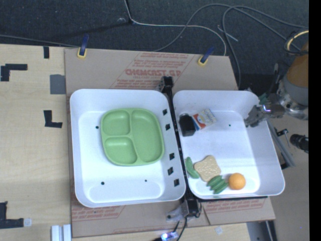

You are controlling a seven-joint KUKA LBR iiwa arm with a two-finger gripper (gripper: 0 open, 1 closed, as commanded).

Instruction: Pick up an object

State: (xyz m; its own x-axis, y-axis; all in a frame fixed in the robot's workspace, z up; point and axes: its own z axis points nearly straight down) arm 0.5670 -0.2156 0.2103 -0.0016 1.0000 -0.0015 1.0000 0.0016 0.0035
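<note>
The right bin (261,154) holds a black block (186,125) and a white and red packet (204,118) near its far left corner. Toward the front lie a slice of toast (207,167), an orange ball (236,181) and two green pods (217,184). My gripper (255,116) hangs over the bin's far right rim, well apart from all of these, with nothing visibly in it. The grey arm with its orange band (296,74) comes in from the right.
In the left bin (80,134) lies a green divided plate (133,136). A black divider with clips (173,134) runs between the bins. Cables (210,19) trail over the dark floor behind the bench.
</note>
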